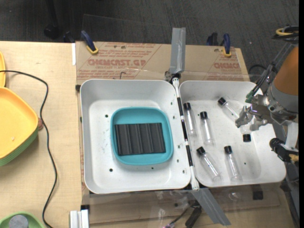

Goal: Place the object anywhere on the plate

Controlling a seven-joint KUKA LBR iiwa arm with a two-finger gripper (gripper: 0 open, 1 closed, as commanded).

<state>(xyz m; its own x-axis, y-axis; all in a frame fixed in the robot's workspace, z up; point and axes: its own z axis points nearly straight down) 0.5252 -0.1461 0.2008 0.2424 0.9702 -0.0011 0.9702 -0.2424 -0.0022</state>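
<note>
Five capped vials (206, 128) in right bin (266, 175), "CHEMCAST" cardboard (118, 61), tool (247, 118) state unclear

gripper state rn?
Gripper: cannot be told from this view; it hangs over the right bin among the vials, away from the teal plate.
</note>
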